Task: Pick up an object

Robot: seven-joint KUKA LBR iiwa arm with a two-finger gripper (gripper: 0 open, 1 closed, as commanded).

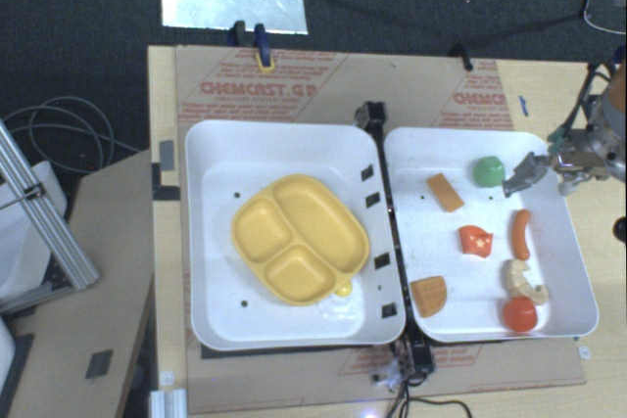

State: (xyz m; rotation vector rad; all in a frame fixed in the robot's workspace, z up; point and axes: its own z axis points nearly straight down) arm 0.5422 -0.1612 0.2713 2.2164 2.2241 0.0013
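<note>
**White bins, toy food, and a gripper at the right rim**

White plastic makes up both shallow bins on the cardboard-covered bench (294, 78). Seen from the camera above, the left bin (211, 210) holds a yellow divided plate (299, 238), three compartments, lying a little askew near the middle.

The right bin (578, 308) holds the loose pieces of toy food: a green ball (488, 171) near the far side, an orange block (445, 192) to its left, a red piece (475, 241) near the centre, a brown slice (428, 295) by the near left corner, an orange sausage (520, 234) toward the right, a pale curved piece (522, 278) below it (possibly a banana, hard to tell), and a red tomato (519, 314) touching that piece.

The gripper (517, 177) reaches in over the right bin's far right rim, its dark fingers (527, 168) just beside the green ball. Nothing lies between them; how wide they stand cannot be told from this slant.
</note>
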